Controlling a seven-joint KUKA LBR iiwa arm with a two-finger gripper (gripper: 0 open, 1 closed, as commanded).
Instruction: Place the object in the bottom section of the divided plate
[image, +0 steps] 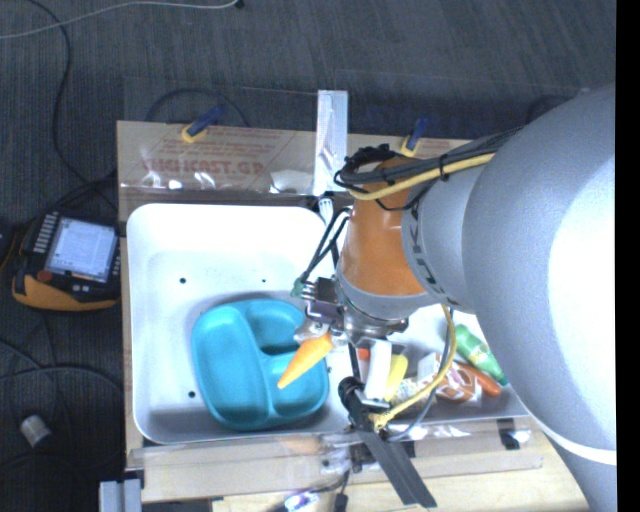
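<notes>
Two shallow white bins sit side by side on the bench: the left bin (160, 250) shows in full, the right bin (500, 405) largely behind the arm. One blue divided plate (235, 365) lies in the left bin, toward its near side. One orange carrot-shaped object (305, 360) lies over the plate's right edge. In the right bin a small heap of items shows past the arm: one green piece (475, 355), one yellow piece (397, 372), one white piece (378, 375) and one orange-red piece (488, 382); how many more lie hidden cannot be told. One grey arm (540, 260) with one orange band (375, 250) reaches in. One handheld device with a screen (70, 255) lies on the floor to the left.
</notes>
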